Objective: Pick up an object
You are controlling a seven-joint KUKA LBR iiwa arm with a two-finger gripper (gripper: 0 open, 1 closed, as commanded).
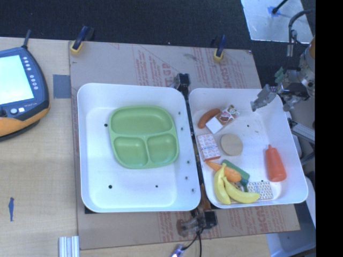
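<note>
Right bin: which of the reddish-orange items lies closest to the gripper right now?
The hot dog at the bin's top left looks closest to the gripper. The orange bottle by the right wall looks slightly farther, and the carrot beside the bananas lies farthest.

Red lettering runs along the cardboard sheet (161,63) under the bins, too faint to read.

A light wooden desk (37,165) carries a brown cardboard sheet (139,63), held at its far edge by two clamps (79,40) with blue handles. Beyond the desk lies dark carpeted floor (134,9), with a pale sheet (270,12) on it at the upper right. A handheld control pendant (19,90) with a bright screen rests at the desk's left edge. Light is even and bright.
</note>
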